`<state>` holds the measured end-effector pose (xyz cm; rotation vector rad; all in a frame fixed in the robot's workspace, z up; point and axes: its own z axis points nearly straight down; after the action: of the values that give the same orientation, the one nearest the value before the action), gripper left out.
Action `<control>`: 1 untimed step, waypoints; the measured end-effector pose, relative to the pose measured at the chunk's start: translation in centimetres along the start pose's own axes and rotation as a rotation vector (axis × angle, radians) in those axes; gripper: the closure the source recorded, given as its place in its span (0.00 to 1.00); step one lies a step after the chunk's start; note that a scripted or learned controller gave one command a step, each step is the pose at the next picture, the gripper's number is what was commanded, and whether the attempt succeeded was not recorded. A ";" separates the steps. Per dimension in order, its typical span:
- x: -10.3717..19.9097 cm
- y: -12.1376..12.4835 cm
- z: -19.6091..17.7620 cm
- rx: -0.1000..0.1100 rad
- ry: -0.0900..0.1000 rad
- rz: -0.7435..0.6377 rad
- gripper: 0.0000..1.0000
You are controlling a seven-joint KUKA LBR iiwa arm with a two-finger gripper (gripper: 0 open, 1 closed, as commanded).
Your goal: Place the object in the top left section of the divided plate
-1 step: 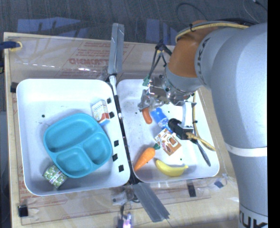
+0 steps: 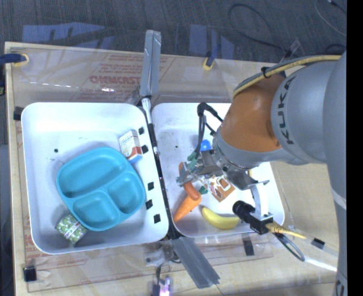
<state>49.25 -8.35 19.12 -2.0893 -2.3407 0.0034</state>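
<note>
White bins sit side by side on the bench, divider strip between them.

Left bin [image 2: 39, 128], near to far:
- small green-patterned can or packet [image 2: 70, 228] in the near left corner, just touching the plate's near edge
- blue divided plate [image 2: 101, 189], three sections, lying tilted in the bin's middle; nothing in any section
- small white-and-red carton [image 2: 130, 145] just beyond the plate's far right rim, close to the divider

Right bin [image 2: 175, 125], near to far:
- banana [image 2: 219, 218] along the near wall
- orange carrot [image 2: 188, 203] left of the banana, pointing toward the near left corner
- small orange-and-white box [image 2: 221, 189] just beyond the banana, under the wrist
- small blue round thing [image 2: 205, 145] further back, partly hidden by the arm

Gripper [image 2: 190, 176] is low in the right bin, right over the carrot's far end. Wrist hardware and cabling clutter the tips, so cannot tell the claw's state or whether anything is gripped. Which item is the task's object is not clear either; all candidates near the tool are in the right bin, well apart from the plate.

Arm's orange band [image 2: 252, 119] and grey body cover the right bin's far right part. Black cable loop [image 2: 204, 119] stands up beside the wrist.
</note>
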 end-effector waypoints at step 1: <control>6.0 0.8 -3.1 -0.003 -0.002 0.017 1.00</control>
<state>49.36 -2.26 22.24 -2.1111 -2.3256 0.0011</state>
